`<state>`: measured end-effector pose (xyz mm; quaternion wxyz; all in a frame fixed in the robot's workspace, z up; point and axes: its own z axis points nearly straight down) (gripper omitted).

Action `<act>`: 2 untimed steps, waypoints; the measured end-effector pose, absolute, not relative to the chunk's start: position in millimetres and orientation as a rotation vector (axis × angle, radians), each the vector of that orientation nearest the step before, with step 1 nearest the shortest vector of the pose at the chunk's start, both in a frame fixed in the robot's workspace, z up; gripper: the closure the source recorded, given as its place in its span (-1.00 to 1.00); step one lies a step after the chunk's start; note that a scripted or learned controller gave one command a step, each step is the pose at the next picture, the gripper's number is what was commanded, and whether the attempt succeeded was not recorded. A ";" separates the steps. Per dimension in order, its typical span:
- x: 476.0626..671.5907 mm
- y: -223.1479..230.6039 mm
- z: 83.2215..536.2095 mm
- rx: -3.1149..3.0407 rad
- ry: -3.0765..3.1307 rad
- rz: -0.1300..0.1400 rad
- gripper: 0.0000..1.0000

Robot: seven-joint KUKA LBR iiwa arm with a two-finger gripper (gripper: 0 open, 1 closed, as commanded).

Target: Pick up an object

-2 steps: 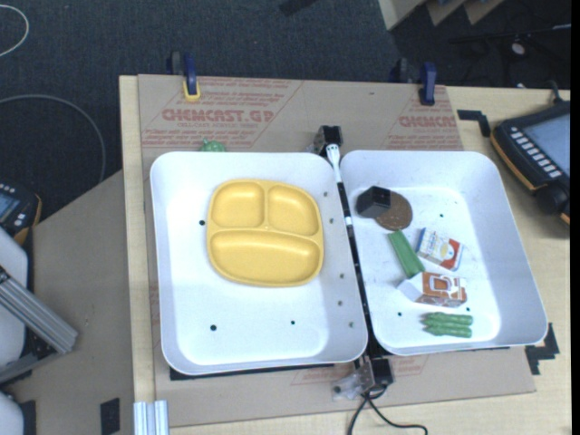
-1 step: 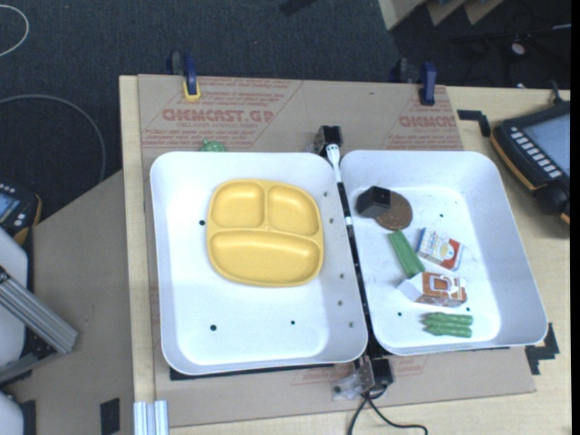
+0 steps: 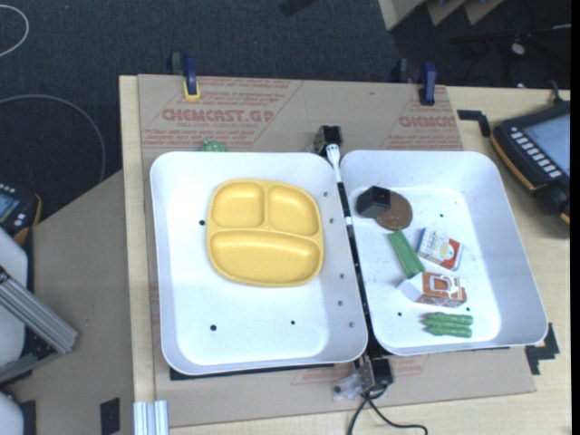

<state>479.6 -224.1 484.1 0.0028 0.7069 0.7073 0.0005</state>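
Note:
The right bin [image 3: 480, 175] holds several small objects. A dark block [image 3: 372, 200] rests against a brown disc [image 3: 394, 214] near its upper left. Below them lies a green stick [image 3: 406, 253], tilted. Two small white-and-orange cartons sit to its right, one [image 3: 440, 248] above the other [image 3: 438, 288]. A green bean-pod toy [image 3: 448, 323] lies near the front wall. The left bin [image 3: 181, 288] holds a yellow three-compartment plate [image 3: 265, 232].
Both bins sit on a cardboard sheet [image 3: 145, 198] fastened by blue clamps [image 3: 189, 75] at the back. A black-and-orange pendant [image 3: 541, 148] lies at the right edge. A cable and connector [image 3: 367, 379] sit at the front between the bins.

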 end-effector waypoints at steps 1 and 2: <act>479.4 -223.9 469.7 2.221 2.221 -0.001 1.00; 479.4 -224.0 467.5 2.221 2.221 -0.001 1.00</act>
